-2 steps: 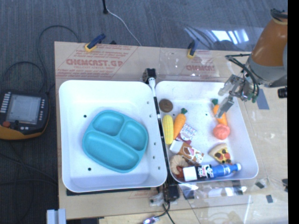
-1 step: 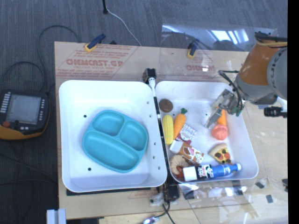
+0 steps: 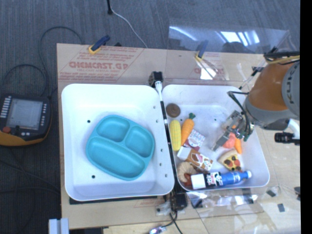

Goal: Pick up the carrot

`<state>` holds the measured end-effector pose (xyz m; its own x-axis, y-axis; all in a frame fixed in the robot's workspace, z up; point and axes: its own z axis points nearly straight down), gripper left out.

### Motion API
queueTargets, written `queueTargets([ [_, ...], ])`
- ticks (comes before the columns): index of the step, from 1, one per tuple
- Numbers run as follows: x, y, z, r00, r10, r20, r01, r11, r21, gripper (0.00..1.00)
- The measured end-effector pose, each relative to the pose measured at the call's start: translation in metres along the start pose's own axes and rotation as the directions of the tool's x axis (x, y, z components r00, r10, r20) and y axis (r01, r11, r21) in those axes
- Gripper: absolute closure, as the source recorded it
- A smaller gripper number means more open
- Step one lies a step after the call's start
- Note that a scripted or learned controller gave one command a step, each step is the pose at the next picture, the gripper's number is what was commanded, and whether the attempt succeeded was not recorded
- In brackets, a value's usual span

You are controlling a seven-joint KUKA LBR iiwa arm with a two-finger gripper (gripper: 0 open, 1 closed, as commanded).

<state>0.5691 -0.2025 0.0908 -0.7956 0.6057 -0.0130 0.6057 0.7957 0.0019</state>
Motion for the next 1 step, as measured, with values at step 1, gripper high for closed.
queueTargets([
  [1, -0.0021, 0.0037, -0.0125, 1.0, -0.003, 0.008, 0.003, 1.0, -0.004, 1.0],
])
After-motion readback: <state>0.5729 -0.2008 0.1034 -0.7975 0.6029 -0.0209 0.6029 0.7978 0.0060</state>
